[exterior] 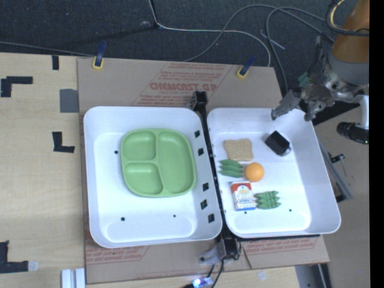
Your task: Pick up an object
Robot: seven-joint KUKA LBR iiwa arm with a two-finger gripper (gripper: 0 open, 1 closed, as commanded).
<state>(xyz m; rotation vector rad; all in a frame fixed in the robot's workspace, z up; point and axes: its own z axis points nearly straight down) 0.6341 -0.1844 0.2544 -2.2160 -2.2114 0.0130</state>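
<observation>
My fingers [294, 105] hang spread and empty over the far right corner of the right bin [300, 218], so I judge the best move is to drop straight onto the black block [278, 143] just below them, which lies apart from the toast [238, 149], orange [255, 172] and bean pods [231, 167]. The bins sit on cardboard [174, 83] over a wooden counter [36, 179], with a green divided plate [159, 162] in the left bin [99, 209].
</observation>
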